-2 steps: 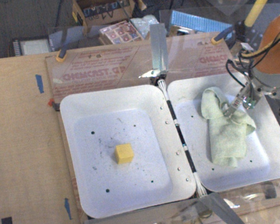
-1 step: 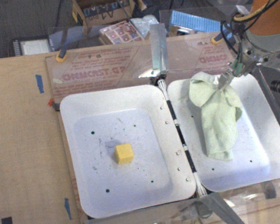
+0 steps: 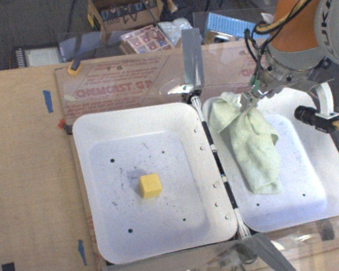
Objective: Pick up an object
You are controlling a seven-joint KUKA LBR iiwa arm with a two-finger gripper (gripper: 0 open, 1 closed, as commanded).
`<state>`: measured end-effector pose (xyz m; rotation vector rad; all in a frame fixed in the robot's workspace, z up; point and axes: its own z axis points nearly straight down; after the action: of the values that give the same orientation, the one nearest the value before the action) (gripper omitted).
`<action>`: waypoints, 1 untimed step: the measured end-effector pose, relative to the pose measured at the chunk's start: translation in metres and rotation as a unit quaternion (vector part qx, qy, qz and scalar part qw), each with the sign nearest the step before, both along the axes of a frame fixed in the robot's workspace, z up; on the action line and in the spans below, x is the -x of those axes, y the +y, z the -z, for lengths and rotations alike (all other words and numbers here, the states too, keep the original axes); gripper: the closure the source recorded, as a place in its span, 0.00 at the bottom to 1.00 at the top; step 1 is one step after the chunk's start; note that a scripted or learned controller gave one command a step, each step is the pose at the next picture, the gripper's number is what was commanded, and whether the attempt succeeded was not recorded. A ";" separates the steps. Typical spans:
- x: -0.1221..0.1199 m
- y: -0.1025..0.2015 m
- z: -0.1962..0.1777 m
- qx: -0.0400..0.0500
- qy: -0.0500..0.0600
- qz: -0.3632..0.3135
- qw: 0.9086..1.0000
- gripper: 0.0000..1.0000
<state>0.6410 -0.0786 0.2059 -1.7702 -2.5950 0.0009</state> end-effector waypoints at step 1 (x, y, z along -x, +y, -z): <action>0.058 -0.043 0.067 0.000 -0.001 -0.107 0.994 1.00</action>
<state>0.5835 -0.1216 0.1386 -1.4834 -2.7708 -0.0007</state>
